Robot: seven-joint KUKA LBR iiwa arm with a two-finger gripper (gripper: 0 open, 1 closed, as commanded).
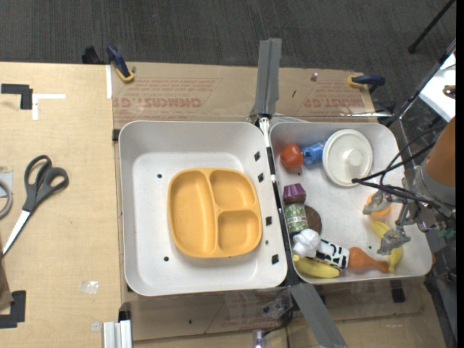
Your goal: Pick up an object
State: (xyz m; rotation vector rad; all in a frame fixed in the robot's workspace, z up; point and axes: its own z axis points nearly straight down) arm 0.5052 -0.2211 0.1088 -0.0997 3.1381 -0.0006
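Observation:
My gripper (386, 222) hangs low over the right side of the right bin (330, 129), reaching in from the right edge. Its two grey fingers (375, 206) stand apart, so it is open. A small yellow piece (379, 229) lies on the bin floor between and just below them; it is not gripped. Close by, at the front of the bin, lie an orange carrot-like toy (366, 260), a banana (316, 268) and a black-and-white cow toy (328, 251).
The right bin also holds a white bowl (348, 156), a red ball-like toy (291, 157), a blue toy (313, 153) and a purple-capped green bottle (295, 210). The left bin (138, 194) holds a yellow divided plate (214, 212). Scissors (35, 187) lie on the bench at left.

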